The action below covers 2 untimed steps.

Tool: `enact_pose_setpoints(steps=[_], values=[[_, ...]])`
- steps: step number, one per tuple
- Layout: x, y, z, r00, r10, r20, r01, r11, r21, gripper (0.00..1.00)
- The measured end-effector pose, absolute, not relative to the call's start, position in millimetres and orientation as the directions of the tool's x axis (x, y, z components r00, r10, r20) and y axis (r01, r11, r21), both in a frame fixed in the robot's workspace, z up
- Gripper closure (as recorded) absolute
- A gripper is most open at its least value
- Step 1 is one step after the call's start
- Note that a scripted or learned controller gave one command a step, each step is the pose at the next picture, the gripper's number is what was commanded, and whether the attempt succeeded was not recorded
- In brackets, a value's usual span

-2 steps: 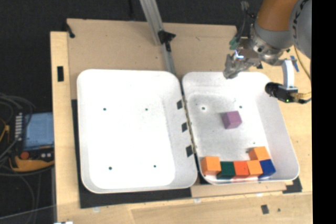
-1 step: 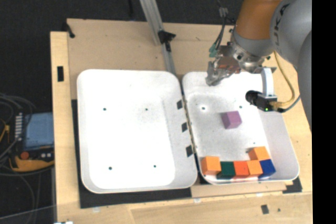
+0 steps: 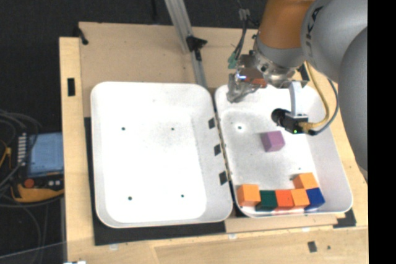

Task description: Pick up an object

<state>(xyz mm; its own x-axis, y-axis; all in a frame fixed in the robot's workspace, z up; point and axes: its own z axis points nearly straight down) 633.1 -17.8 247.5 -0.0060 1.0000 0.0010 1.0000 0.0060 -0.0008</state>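
Robotics lab: plywood bench (image 3: 142, 49), two white bins (image 3: 154, 151), industrial arm (image 3: 309, 15), metal camera pole (image 3: 176, 6), loose cables (image 3: 15, 127).

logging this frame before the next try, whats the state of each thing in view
gripper: over the far left corner of the right bin, nothing seen between its fingers
purple block: lying alone mid bin, apart from the others
orange blocks: in the row along the near wall
green block: in that row, between two orange ones
blue block: at the row's right end
right bin: holds all the blocks
left bin: flat on the bench
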Motion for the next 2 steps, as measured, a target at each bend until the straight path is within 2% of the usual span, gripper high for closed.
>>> enact_pose_setpoints(steps=[1, 2], values=[[631.7, 30, 236, -0.006, 1.000, 0.000, 1.000, 0.006, -0.003, 1.00], [613.9, 79, 232, -0.007, 1.000, 0.001, 1.000, 0.007, -0.003, 1.00]])
